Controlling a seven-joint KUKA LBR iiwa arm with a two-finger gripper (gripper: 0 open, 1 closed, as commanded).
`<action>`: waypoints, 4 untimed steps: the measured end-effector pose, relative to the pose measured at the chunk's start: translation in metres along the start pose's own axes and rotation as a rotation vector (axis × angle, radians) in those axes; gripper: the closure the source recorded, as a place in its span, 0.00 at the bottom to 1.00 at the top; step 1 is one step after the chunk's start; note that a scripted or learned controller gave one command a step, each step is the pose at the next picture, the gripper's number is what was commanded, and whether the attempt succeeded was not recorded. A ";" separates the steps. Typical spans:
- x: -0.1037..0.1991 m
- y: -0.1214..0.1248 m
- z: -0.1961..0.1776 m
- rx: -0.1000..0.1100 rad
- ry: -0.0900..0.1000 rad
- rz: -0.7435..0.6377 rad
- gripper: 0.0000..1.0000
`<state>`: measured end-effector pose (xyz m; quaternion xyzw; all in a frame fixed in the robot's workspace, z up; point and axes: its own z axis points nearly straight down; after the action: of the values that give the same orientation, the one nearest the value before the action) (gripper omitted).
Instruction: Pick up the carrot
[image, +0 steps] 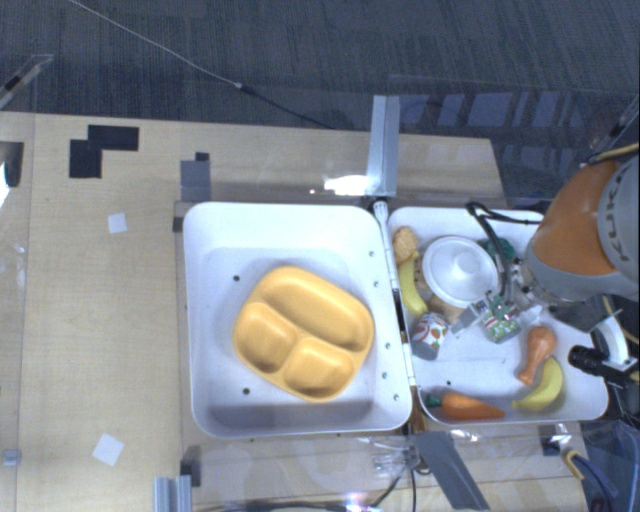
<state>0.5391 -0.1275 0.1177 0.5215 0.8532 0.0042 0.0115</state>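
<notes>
The orange carrot (470, 407) lies flat along the front wall of the right bin (500, 372), its green end pointing left. The gripper (495, 316) hangs over the middle of that bin, just right of a white bowl (458, 268) and well behind the carrot, not touching it. The grey arm with its orange band (580, 228) comes in from the right and hides the bin's far right corner.
The right bin also holds a yellow banana (543, 388) at the front right, a brown drumstick (538, 350), a small can (430, 335), a second banana (408, 288) along the left wall and a biscuit (405, 242). A yellow divided plate (302, 332) sits in the left bin (215, 300).
</notes>
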 end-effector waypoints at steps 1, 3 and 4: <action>-0.047 0.023 -0.020 0.016 0.006 0.502 0.00; 0.043 -0.034 -0.036 0.022 0.004 1.061 0.00; 0.110 0.001 -0.068 0.022 0.004 1.199 0.00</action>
<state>0.4883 -0.0282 0.1844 0.9120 0.4102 0.0019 0.0000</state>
